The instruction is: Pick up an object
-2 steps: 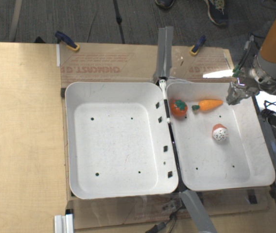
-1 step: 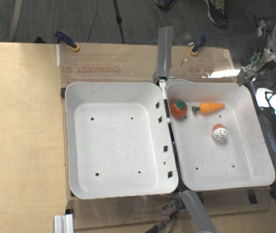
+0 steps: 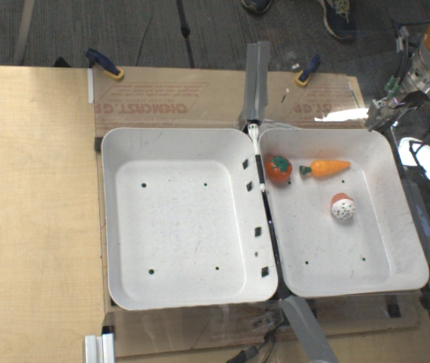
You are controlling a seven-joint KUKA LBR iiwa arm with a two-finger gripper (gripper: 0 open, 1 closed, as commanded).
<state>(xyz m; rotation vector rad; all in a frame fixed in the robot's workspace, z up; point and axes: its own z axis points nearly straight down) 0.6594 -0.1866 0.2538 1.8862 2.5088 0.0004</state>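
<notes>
- the jaws (image 3: 385, 110) hang just past the far right corner of the right bin (image 3: 404, 233), above the counter (image 3: 33, 203); whether they are released or clenched, i cannot tell.
- in the right bin: a tomato (image 3: 278, 169) near the divider, a carrot (image 3: 326, 168) just beside it, a small white-and-red ball (image 3: 342, 208) nearer the front.
- the left bin (image 3: 113, 225) sits alongside.

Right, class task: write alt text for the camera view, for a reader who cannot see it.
Two shallow white bins sit side by side on a bench; the right bin holds a toy tomato, a toy carrot and a small white speckled ball. The left bin shows dark dots on its floor. The robot's claw hovers past the right bin's far right corner.
</notes>
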